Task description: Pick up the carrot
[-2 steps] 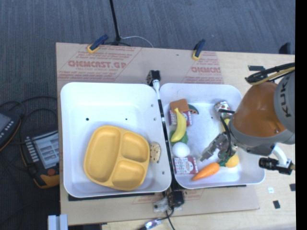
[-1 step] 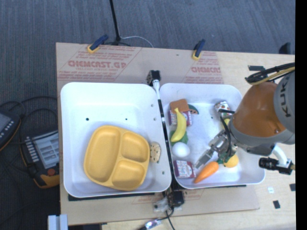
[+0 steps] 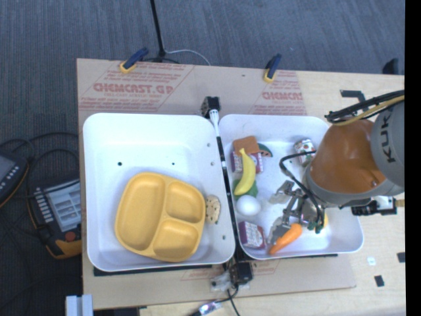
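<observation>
Orange and tapered, the carrot (image 3: 287,238) lies tilted in the front part of the right bin (image 3: 342,242), its thick end up toward the arm and its point aimed down-left at the front wall. It looks like a smooth plastic toy, so I'd judge it light, stiff and a bit slippery; the thicker middle seems the safest place to pinch, across its width, since the narrow tip could squirt out. The gripper (image 3: 294,217) hangs right over its upper end, under the big orange band of the arm (image 3: 348,157). The metal fingers (image 3: 287,210) look to be touching or nearly touching the carrot, but from where I stand I cannot tell how far apart they are set or whether they have it. Just left of the carrot sits a small purple packet (image 3: 252,233), with a white egg (image 3: 248,205) above that and a banana (image 3: 245,173) further back. Across the divider, the left bin (image 3: 105,143) carries a yellow sectioned plate (image 3: 160,214) with a cookie (image 3: 212,209) beside it.
</observation>
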Robot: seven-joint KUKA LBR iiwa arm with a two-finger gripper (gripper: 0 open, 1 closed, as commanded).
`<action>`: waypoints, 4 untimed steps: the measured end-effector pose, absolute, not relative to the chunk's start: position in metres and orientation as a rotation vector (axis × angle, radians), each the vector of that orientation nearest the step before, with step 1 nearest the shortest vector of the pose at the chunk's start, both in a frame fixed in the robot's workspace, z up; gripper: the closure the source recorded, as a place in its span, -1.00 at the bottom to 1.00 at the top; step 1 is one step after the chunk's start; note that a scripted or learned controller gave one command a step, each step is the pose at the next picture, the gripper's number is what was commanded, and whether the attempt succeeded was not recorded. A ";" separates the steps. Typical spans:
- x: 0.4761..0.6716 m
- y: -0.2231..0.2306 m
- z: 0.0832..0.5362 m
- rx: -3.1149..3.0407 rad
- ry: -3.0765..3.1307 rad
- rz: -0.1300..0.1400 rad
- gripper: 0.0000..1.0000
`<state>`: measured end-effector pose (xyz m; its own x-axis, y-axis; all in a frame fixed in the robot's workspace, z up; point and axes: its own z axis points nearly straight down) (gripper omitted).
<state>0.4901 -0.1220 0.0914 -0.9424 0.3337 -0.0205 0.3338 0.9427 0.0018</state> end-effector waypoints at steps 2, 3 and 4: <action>0.492 -0.121 0.101 0.532 3.072 0.001 -1.00; 0.493 -0.120 0.111 0.534 3.068 0.004 1.00; 0.493 -0.120 0.110 0.534 3.069 0.003 -1.00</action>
